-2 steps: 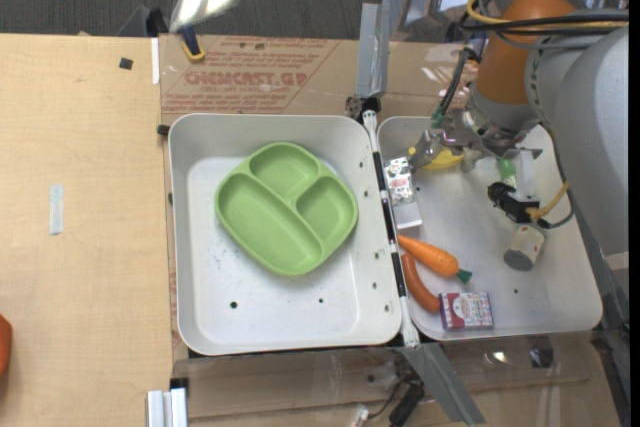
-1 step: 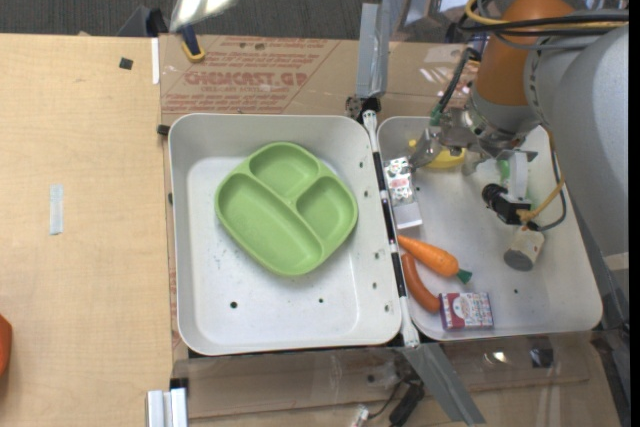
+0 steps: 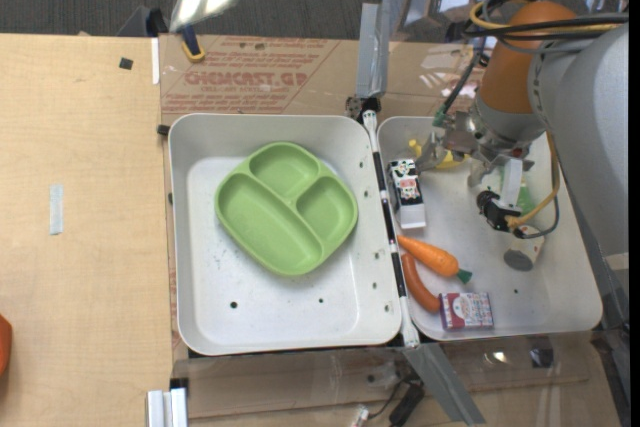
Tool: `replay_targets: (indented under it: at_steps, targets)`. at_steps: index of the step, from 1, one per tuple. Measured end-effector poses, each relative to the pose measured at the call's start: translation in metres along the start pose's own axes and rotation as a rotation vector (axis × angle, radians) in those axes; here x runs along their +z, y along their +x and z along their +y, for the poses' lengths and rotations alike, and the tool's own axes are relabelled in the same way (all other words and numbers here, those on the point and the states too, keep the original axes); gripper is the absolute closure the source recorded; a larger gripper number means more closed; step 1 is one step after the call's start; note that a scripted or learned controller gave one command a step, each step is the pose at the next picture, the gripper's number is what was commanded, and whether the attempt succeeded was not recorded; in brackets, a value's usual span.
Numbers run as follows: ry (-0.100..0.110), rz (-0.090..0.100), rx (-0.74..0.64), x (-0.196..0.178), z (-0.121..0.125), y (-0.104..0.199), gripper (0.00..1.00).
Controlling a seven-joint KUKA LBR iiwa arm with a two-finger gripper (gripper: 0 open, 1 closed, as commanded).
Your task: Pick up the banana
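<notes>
A small patch of yellow, probably the banana (image 3: 453,155), shows at the back of the right bin (image 3: 560,315), mostly hidden under the arm's wrist. The gripper (image 3: 449,143) is low over that spot, just below the orange band (image 3: 515,65). I cannot tell whether the yellow thing is held or just lies beneath the gripper.
The right bin also holds a small black-and-white carton (image 3: 406,193) by the left wall, an orange carrot (image 3: 432,256), a red sausage (image 3: 420,289) and a pink box (image 3: 466,311) near the front. A green divided plate (image 3: 287,206) lies in the left bin (image 3: 200,315).
</notes>
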State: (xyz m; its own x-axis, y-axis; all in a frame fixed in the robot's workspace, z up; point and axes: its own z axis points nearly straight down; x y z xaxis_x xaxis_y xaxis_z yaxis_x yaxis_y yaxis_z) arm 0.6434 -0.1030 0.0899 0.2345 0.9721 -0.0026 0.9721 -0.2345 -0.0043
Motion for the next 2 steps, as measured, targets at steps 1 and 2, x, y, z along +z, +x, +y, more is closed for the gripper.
replay_targets:
  at_steps: [1,2]
  targets:
    - [0.0,0.0,0.154,0.0,-0.004,0.005,0.0]
    - [-0.001,0.0,0.401,-0.001,0.013,0.008,0.0]
